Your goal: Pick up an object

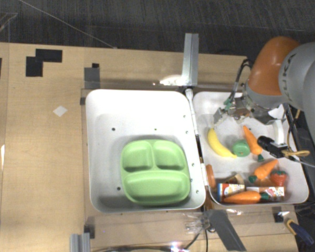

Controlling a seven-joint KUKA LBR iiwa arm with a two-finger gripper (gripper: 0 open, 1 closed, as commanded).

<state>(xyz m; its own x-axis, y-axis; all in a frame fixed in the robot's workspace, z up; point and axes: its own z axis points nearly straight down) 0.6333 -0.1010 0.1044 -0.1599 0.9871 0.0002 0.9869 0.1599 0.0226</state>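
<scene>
We see two shallow white plastic bins side by side on a pale wooden bench [37,156]. The left bin [102,140] holds a light green three-compartment plastic tray [155,171], sitting toward the bin's 5 o'clock corner. The right bin [205,105] carries the toys. A yellow plastic banana [218,143] lies near the bin's centre, and a small round green plastic piece [241,149] sits just beside the banana's lower end, at its 3 o'clock. An orange plastic carrot [251,139] lies slantwise just at 2 o'clock of that green piece. At the bin's 5 o'clock edge lie a second orange carrot [264,169], a long orange carrot [243,197] and a flat printed packet [252,190], all close together.

The grey arm with its orange band [268,67] reaches in from 3 o'clock. Its two-finger gripper [235,107] hovers over the bin's 12 o'clock half, at 1 o'clock of the banana and apart from it. We cannot tell how its grip is set, and we see nothing held in it.
</scene>
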